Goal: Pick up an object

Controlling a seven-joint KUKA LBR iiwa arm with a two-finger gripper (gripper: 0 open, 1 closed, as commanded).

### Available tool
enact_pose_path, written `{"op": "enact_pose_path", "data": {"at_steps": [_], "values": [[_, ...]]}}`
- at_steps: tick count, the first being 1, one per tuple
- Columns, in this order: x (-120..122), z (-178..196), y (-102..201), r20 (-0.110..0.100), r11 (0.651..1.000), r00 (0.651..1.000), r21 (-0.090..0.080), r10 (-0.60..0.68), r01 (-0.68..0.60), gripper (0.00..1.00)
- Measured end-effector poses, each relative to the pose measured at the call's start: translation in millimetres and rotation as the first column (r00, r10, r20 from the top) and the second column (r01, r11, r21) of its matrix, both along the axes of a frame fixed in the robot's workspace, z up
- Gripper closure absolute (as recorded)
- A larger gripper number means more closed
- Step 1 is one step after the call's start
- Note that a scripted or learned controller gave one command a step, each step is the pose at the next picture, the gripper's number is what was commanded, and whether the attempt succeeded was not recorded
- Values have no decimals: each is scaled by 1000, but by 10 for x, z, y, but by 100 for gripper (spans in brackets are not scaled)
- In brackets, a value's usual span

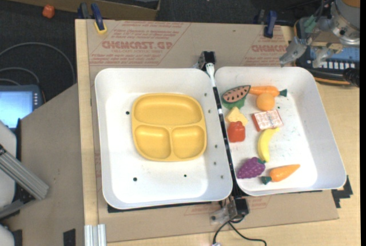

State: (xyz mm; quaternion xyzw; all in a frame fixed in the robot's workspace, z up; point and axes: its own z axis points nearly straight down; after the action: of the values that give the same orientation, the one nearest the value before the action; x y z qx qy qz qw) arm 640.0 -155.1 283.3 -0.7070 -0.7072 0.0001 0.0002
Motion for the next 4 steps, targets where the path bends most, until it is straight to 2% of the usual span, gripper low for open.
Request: {"op": "enact_pose_path", "data": {"at_steps": [1, 2, 3, 4], "values": [[-564, -943, -112, -13, 1000, 1000, 3, -3, 3, 0], [-93, -2054, -220, -3, 1000, 1000, 0, 2, -2, 0], [-78, -1869, -229, 5, 1000, 1000, -2, 0, 0, 100], [-28, -1963, 661, 3, 1000, 1000, 1, 8, -8, 100]]}}
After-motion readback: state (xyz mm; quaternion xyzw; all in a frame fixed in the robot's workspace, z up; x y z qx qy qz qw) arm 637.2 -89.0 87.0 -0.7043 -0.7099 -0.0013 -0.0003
